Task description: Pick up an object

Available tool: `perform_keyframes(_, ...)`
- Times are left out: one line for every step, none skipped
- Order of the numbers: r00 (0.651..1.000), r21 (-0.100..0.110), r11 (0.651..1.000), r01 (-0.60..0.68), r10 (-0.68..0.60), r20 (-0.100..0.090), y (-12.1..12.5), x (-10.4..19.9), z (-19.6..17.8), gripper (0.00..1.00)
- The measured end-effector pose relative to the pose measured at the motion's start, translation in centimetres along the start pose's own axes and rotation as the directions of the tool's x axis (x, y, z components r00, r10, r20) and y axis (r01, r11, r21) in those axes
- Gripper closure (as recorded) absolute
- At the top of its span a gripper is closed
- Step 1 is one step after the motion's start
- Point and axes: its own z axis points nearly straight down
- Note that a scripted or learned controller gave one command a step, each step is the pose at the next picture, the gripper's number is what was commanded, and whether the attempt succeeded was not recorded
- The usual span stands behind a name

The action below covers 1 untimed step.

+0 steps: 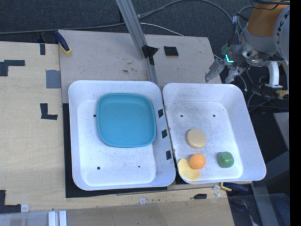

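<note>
In the camera view, two bins are seen side by side on the bench, their inner rims touching. The left bin (80, 140) is taken up largely by a blue plate (126, 119) lying flat toward its far edge, with bare floor left along the near edge. In the right bin (235, 100) the far half of the floor is bare; the objects are gathered at the near edge. A beige disc (195, 138) lies near the middle, an orange ball (197, 161) is set just nearer, touching a yellow piece (186, 172) that rests against the near left corner, and a green block (225, 159) lies apart toward the near right corner. The arm (268, 18) is held beyond the right bin's far right corner, outside the rim, with the gripper (225, 72) pointed down and toward the bin. The fingers (214, 73) are seen spread apart, with nothing between them.
</note>
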Motion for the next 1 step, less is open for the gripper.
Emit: perform_keyframes(1.000,0.000,1.000,0.000,0.000,0.000,0.00,0.00,0.01,0.00)
